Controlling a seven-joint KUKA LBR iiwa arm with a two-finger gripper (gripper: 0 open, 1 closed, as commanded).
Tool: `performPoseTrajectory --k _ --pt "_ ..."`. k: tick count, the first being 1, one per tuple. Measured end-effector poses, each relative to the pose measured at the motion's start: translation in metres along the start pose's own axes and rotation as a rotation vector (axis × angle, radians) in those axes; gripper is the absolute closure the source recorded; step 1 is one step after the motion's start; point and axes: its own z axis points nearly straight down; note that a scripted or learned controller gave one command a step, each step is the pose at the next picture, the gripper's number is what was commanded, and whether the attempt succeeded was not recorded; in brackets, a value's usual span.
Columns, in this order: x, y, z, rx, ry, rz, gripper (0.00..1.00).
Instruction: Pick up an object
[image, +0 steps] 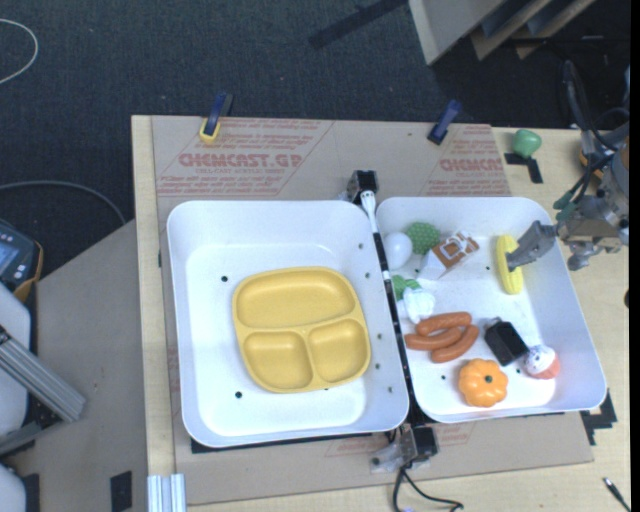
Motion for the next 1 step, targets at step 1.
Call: performPoseTrajectory --k 1 --pt "0.0004 0.0019 -0.0068 -0.013 -0.003 -0.003 0.00"
